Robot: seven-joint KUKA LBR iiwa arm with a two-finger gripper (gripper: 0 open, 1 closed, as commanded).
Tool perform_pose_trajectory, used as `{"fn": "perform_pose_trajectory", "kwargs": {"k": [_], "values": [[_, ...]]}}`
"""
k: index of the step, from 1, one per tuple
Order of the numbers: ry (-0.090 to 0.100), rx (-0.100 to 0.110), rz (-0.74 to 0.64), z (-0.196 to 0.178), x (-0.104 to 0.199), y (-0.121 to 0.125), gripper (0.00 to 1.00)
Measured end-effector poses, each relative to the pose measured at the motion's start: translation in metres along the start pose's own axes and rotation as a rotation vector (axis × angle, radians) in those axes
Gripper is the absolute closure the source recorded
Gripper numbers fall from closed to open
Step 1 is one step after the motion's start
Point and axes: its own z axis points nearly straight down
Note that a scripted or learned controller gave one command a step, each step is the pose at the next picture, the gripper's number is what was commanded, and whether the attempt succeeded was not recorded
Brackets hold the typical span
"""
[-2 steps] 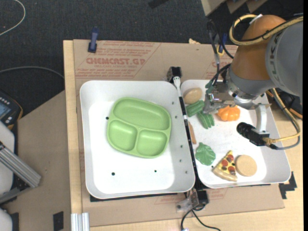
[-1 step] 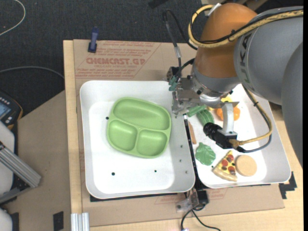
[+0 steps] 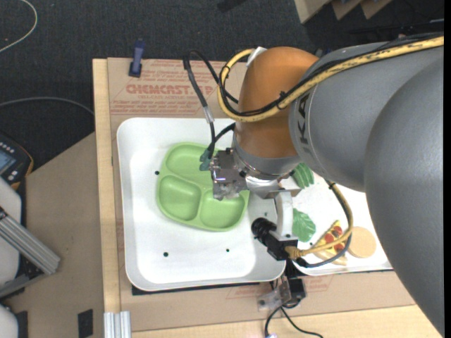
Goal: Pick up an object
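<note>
- You see a dark gray carpet floor point(image 3: 106, 20) across the top of the frame.
- A thin white cable point(image 3: 21, 13) loops in the upper left corner.
- A brown board point(image 3: 106, 189) with red letters sits in the middle.
- A metal rail point(image 3: 25, 245) lies at the lower left.

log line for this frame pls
arm: over left bin | hand: at green divided plate right edge | grasp: not visible | right bin: green items, tan disc

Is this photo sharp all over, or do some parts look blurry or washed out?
In the camera view, the green divided plate and left bin look fairly sharp under even light with soft shadows; the arm, close to the lens, is soft; the right bin's white floor is bright, nearly washed out.
</note>
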Motion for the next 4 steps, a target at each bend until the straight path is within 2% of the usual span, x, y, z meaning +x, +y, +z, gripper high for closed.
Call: {"fn": "perform_pose_trajectory", "kwargs": {"k": [1, 2, 3, 4], "values": [[-0.004, -0.011, 0.016, -0.027, -0.058, 0.004, 1.0], [0.001, -0.024, 0.008, -0.169, -0.066, -0.025, 1.0], [-0.003, -0.012, 0.013, -0.175, -0.09, -0.026, 1.0], [-0.002, -0.003, 0.007, -0.151, -0.063, -0.026, 1.0]]}}
